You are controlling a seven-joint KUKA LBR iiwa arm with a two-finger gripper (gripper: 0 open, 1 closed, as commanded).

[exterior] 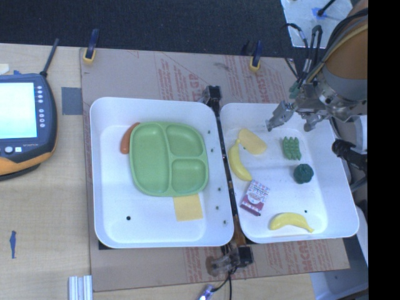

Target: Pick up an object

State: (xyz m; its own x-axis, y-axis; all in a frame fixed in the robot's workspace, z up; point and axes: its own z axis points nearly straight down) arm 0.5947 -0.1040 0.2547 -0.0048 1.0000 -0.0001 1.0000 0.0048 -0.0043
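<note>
The right bin holds a pale yellow wedge, a banana by its left wall, a ridged green block, a dark green round piece, a red and white packet and a second banana near the front. My gripper hangs over the back of this bin, just above and behind the green block. It is open, its two fingers spread wide with nothing between them.
A green divided plate lies in the left bin, with a yellow square at its front edge and an orange item partly under its left side. A tablet-like pendant lies at the far left of the bench.
</note>
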